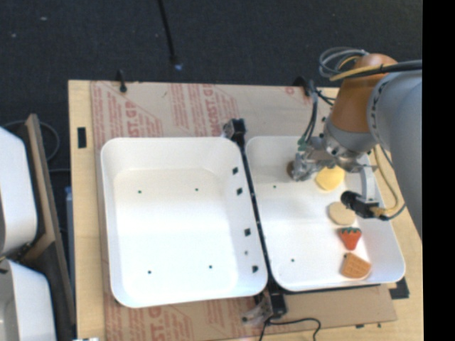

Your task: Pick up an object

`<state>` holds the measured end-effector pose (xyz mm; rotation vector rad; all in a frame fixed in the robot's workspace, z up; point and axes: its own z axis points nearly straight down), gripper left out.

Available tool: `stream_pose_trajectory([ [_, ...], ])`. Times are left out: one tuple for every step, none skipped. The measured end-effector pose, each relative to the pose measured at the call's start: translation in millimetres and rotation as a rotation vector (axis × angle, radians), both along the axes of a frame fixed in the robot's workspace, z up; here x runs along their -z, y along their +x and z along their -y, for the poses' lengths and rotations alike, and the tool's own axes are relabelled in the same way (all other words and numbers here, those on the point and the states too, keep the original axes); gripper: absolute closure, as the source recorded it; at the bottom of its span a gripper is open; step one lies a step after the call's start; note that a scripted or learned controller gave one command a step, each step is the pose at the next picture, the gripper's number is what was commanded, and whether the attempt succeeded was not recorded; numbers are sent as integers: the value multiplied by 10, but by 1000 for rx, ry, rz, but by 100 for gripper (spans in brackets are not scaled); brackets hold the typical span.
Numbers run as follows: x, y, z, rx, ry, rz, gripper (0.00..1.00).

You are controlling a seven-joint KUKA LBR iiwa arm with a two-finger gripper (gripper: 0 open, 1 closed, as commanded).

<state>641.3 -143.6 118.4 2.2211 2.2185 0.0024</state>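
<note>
Inside the right bin [284, 261]: yellow piece [328, 179], tan oval [342, 214], red strawberry [350, 239], orange waffle [355, 266]; fingers' [301, 168] state unclear.

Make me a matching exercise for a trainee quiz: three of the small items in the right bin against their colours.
Items:
1. Rounded piece nearest the gripper
2. Strawberry-like piece
3. Waffle-like piece at the right bin's near edge

Colours:
A. Orange-brown
B. Pale yellow
C. Red

Pairs: 1-B, 2-C, 3-A
</note>
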Motion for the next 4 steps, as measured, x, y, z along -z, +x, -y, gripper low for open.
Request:
stream_pose_trajectory([
  [-471,-47,70,0,0,2,100],
  [-1005,-37,78,-1,0,3,100],
  [-1030,-66,-338,-4,1,-1,100],
  [-1018,-132,-934,-5,1,-2,100],
])
